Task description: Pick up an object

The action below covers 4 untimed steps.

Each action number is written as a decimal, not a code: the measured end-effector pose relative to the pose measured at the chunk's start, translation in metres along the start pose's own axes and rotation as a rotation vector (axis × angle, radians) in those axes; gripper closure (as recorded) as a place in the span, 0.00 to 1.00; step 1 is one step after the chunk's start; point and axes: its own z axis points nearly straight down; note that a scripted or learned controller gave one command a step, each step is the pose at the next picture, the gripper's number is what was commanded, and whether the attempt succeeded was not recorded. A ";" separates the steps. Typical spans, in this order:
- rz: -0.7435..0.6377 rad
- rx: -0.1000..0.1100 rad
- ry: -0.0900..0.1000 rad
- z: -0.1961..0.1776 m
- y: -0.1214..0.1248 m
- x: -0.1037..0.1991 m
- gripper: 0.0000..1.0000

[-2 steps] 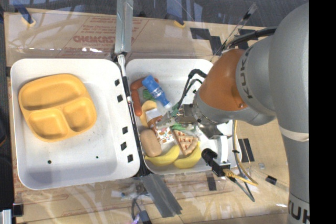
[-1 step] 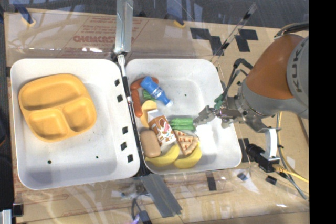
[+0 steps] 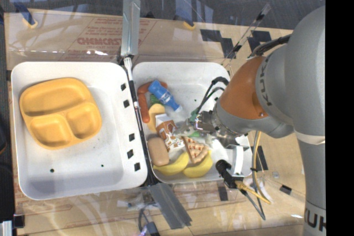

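Observation:
The right bin (image 3: 188,70) holds a pile of toy food: a blue bottle (image 3: 164,95), a red-orange sausage (image 3: 144,101), a brown bread roll (image 3: 157,151), a pizza slice (image 3: 194,148), a small brown carton (image 3: 168,132) and yellow bananas (image 3: 185,167). My gripper (image 3: 193,125) reaches in from the right, low over the pile beside the pizza slice and the carton. The wrist and its orange band (image 3: 243,98) hide most of the fingers.
The left bin (image 3: 72,182) holds a yellow divided tray (image 3: 59,111) in its upper left. A grey metal bar (image 3: 130,27) stands at the bins' shared wall. The arm's grey body (image 3: 301,85) covers the right bin's right side.

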 end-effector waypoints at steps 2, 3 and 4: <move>0.552 0.024 -0.008 0.026 0.115 0.064 0.00; 0.766 0.029 -0.014 0.027 0.132 0.084 0.00; 0.780 0.017 -0.005 -0.079 0.130 0.105 0.00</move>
